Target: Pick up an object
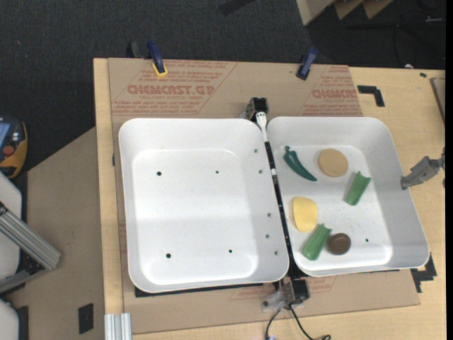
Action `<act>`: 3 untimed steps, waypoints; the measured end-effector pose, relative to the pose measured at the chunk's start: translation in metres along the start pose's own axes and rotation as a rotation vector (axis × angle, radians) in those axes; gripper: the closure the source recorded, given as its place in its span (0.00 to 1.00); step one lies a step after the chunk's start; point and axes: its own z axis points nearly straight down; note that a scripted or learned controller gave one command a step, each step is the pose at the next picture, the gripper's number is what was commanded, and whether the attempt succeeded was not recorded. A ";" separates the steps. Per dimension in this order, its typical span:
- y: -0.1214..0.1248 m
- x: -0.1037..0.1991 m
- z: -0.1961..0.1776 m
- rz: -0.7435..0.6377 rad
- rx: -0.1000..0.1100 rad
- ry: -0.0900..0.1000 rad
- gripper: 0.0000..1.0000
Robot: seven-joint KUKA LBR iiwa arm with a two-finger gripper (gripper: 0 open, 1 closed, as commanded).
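The right bin (386, 137) holds several small objects. A dark green curved pepper (299, 163) lies near its left wall, with a tan round disc (333, 163) beside it. A light green block (357, 188) lies tilted right of centre. A yellow piece (305, 213) sits lower left, and below it a second green block (316, 241) touches a brown round object (339, 244). A grey part of my gripper (422, 171) reaches in at the right edge of the view, just outside the right bin's right rim, with nothing seen in it.
The left bin (191, 204) sits beside the right one on a cardboard sheet (212, 83). Two clamps (157, 61) (307, 62) hold the sheet's far edge. A black fitting (257, 109) sits between the bins at the back, and cables at the front (287, 299).
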 end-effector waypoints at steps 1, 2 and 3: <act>-0.001 0.001 -0.002 0.000 0.010 0.003 1.00; 0.031 0.070 -0.016 -0.008 0.010 0.008 1.00; -0.005 -0.003 0.026 0.010 0.021 0.007 1.00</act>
